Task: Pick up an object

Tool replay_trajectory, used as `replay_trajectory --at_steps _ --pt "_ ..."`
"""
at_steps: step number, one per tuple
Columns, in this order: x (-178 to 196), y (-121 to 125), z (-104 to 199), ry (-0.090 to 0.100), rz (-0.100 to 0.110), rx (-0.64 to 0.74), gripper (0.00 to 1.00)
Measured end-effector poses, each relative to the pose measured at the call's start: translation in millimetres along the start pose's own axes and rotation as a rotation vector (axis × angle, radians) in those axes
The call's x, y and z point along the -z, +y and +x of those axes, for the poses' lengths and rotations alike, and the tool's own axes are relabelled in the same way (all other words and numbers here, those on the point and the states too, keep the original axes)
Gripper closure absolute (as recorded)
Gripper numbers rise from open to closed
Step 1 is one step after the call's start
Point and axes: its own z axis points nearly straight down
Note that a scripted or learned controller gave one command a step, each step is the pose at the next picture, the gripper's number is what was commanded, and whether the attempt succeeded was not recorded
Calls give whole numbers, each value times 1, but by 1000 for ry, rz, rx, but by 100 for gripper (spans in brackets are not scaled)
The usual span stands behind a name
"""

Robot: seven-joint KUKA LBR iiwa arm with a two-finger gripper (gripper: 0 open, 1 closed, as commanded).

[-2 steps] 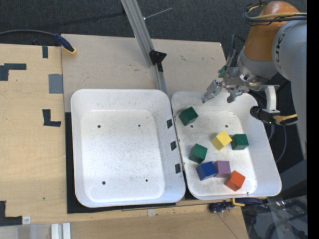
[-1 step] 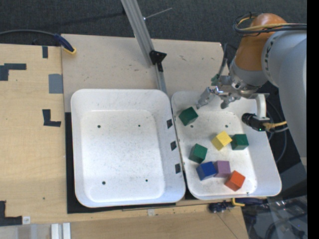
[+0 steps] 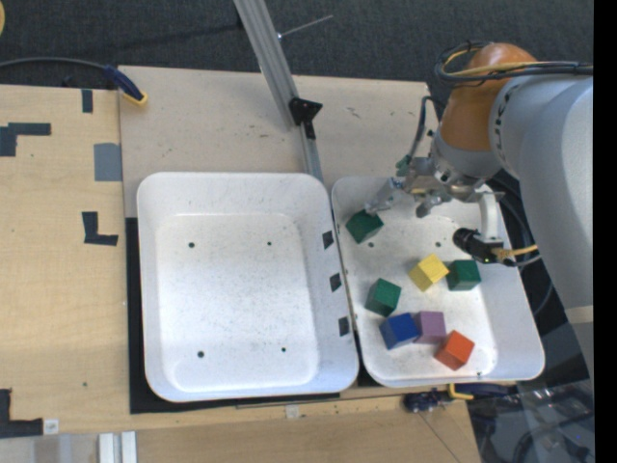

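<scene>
The arm (image 3: pixel 521 114), grey with its orange band at about two o'clock in the view, reaches in over the right bin (image 3: pixel 516 355), and the gripper (image 3: pixel 403 193) hangs over that bin's upper part, near its far rim. Whether it is spread or pressed together cannot be told from here, since the wrist hardware blurs into it, and nothing shows held in it. Just below it, toward seven o'clock from the gripper, a dark green cube (image 3: pixel 364 226) lies tilted on the bin floor, close to the gripper tip but with contact unclear. A slanted metal post (image 3: pixel 275 56) runs down from twelve o'clock to the gap between the bins, ending beside the gripper's left. A black cable (image 3: pixel 58 64) with a blue and yellow end lies on the bench at ten o'clock, well apart. The left bin (image 3: pixel 241 278) fills the centre, its white floor speckled. In the right bin's lower half, a yellow cube (image 3: pixel 429 272) sits just beside a green cube (image 3: pixel 464 275) at its three o'clock; another green cube (image 3: pixel 384 295) lies toward the dividing rim; a blue cube (image 3: pixel 399 329) touches a purple cube (image 3: pixel 431 325), and an orange cube (image 3: pixel 455 348) sits at the purple one's five o'clock.
</scene>
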Motion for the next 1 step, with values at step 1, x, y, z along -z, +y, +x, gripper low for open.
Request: replay_trajectory --at_steps 1 --pt "13 1 0 -2 -5 2 100"
